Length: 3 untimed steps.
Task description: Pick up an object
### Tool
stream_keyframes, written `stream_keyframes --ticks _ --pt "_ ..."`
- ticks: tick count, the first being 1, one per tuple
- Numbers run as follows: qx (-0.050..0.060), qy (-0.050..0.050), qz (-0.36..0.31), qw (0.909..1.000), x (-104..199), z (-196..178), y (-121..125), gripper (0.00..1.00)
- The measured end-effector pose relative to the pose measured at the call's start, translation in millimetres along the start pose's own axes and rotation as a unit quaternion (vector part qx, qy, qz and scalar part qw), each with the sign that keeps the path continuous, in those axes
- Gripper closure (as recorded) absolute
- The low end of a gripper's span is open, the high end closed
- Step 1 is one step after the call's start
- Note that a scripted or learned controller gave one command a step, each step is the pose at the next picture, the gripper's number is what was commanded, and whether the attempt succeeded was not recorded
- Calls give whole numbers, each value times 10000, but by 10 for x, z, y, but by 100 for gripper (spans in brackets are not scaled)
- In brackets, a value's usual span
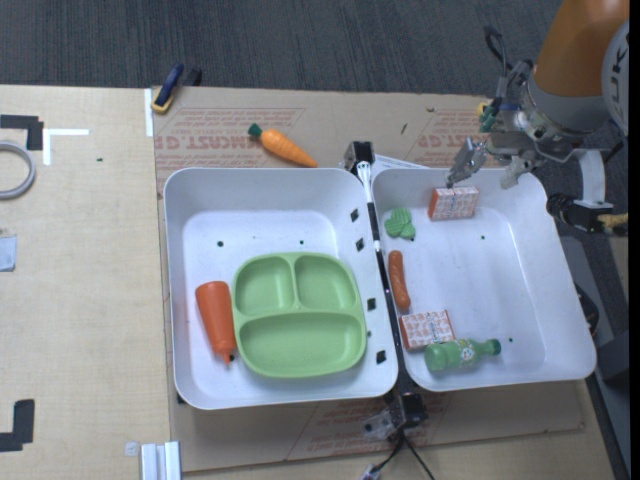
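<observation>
Orange-banded arm parks gripper (487,158) just above the small box (453,203) at the right bin's (560,298) far edge | fingers spread, holding nothing | approach step | next: drop lower, straddle box, squeeze

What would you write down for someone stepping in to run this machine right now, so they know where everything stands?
End effector: hovering over the far edge of the right white bin, just above the small red-and-white patterned box; nothing between its fingers.
Right bin: that box, a green leafy toy, a slim orange-red sausage, a second patterned box, a green plastic bottle.
Left white bin: a green divided plate, an orange-red cylinder.
Orange toy carrot lies on the cardboard behind the bins.
Done: nothing lifted. Left: grasp and raise an object.
</observation>
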<state>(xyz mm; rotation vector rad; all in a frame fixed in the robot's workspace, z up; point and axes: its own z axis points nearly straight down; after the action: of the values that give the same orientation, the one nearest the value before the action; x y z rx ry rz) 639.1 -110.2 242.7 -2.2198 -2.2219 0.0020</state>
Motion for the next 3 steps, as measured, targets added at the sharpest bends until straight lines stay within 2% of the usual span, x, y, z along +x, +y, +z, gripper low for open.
stream_keyframes --ticks 1,2,3 --pt "-3 -1 37 10000 79 1223 187 0" --pt "7 1 -727 9974 177 1498 198 0" --pt "-5 0 -837 9965 381 505 -514 0"
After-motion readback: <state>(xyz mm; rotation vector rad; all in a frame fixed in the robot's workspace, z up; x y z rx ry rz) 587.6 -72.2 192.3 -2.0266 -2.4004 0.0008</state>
